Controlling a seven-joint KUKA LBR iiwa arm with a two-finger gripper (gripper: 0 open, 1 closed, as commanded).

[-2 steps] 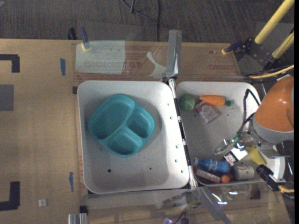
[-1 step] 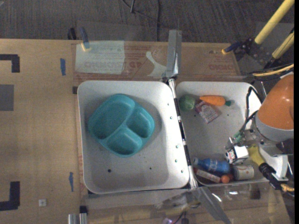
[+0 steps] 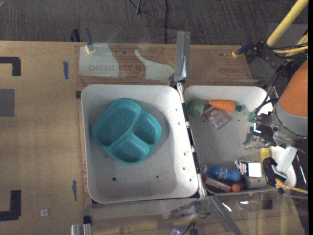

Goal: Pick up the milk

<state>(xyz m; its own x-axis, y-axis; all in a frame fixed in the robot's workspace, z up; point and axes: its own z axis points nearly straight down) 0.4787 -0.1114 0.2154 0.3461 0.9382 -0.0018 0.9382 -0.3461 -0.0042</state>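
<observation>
At the near rim of the right bin (image 3: pixel 230 93), the milk (image 3: pixel 250 170) sits jammed among a blue bottle (image 3: pixel 222 173), a brown packet (image 3: pixel 217 184) and 1 small orange ball (image 3: pixel 237 187); a descent risks clipping neighbours or the wall; the end effector (image 3: pixel 259 137) hovers just beyond, its state I cannot tell; farther lie 1 snack packet (image 3: pixel 216 116), 1 carrot (image 3: pixel 222 105), 1 green ball (image 3: pixel 195 107); the left bin (image 3: pixel 98 180) holds 1 teal tray (image 3: pixel 127 130).

The wooden bench (image 3: pixel 39 146) carries two white bins, side by side and touching. The left bin (image 3: pixel 98 180) and the right bin (image 3: pixel 215 146) meet at a middle edge. Blue tape pieces (image 3: pixel 66 70) and black marks (image 3: pixel 12 65) lie on the bench.
</observation>
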